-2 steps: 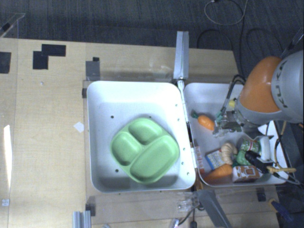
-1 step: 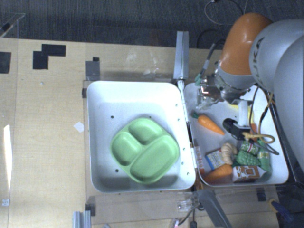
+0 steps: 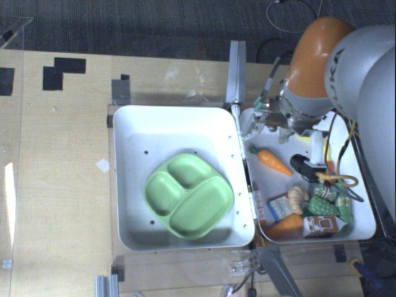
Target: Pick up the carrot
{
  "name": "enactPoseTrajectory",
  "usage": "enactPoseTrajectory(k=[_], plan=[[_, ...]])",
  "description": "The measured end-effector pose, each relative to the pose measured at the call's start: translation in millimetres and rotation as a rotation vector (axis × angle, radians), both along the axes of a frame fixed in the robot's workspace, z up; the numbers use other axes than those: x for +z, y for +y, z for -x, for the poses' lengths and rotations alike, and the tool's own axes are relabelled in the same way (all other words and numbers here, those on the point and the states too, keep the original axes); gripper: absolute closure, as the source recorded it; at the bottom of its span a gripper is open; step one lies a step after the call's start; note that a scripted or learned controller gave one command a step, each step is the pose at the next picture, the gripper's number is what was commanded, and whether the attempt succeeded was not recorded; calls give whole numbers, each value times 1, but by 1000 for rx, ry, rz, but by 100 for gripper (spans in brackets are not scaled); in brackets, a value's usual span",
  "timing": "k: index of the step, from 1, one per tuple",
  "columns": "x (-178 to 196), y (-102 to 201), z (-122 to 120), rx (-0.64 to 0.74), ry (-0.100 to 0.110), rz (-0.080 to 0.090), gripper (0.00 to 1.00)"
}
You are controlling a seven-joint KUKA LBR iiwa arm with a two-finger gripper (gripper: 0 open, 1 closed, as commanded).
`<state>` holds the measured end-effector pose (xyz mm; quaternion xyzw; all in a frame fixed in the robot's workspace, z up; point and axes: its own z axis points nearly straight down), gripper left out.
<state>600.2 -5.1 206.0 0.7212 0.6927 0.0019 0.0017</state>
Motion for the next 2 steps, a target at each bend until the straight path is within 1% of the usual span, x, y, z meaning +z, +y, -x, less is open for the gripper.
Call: enactPoseTrajectory(k=[1, 2], plan=[[-21, 60, 39, -22, 3, -1, 0], [-21, 100, 101, -82, 2, -1, 0]])
